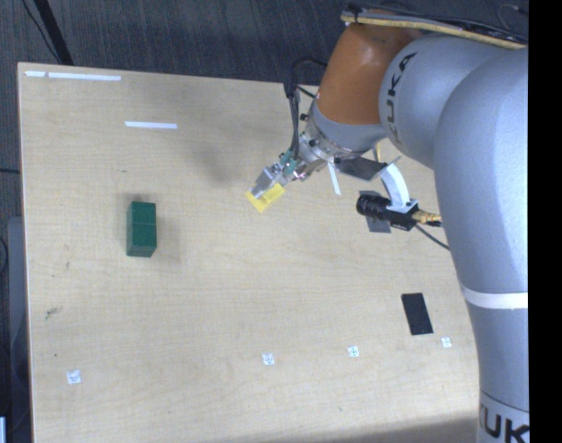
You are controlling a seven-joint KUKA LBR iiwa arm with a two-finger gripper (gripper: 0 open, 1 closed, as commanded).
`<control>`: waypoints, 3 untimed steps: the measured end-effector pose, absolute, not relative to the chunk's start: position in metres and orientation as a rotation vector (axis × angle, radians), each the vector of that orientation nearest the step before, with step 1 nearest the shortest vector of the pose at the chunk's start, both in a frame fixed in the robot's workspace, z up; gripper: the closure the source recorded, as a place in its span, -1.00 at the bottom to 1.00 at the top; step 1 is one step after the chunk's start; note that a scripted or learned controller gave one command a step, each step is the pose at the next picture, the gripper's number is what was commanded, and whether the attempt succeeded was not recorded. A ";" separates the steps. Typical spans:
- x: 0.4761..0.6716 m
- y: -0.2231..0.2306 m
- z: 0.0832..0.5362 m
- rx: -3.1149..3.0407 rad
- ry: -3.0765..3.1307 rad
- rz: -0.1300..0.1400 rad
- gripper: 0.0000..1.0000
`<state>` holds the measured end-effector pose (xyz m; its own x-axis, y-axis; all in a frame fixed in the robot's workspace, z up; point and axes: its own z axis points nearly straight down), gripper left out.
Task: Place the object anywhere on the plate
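A small yellow block hangs at the tip of my gripper, just right of the board's middle and toward the back. The fingers are shut on the block, and it looks lifted off the surface, with a faint shadow to its left. A green rectangular block lies flat on the light wooden board at the left, well apart from the gripper. The grey arm with its orange band reaches in from the upper right.
A black flat rectangle lies at the right near the arm's base. A white tape strip sits at the back left. Small white markers dot the front of the board. Dark floor surrounds the board's edges.
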<state>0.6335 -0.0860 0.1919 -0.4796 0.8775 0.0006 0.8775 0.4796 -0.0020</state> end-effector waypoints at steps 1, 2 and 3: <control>0.656 -0.026 0.191 -1.639 -2.678 0.003 1.00; 0.610 0.099 0.190 -1.633 -2.679 0.007 1.00; 0.656 0.054 0.190 -1.704 -2.636 0.005 1.00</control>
<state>0.6559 0.0544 0.1905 -0.4103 0.9120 0.0007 0.9119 0.4103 -0.0046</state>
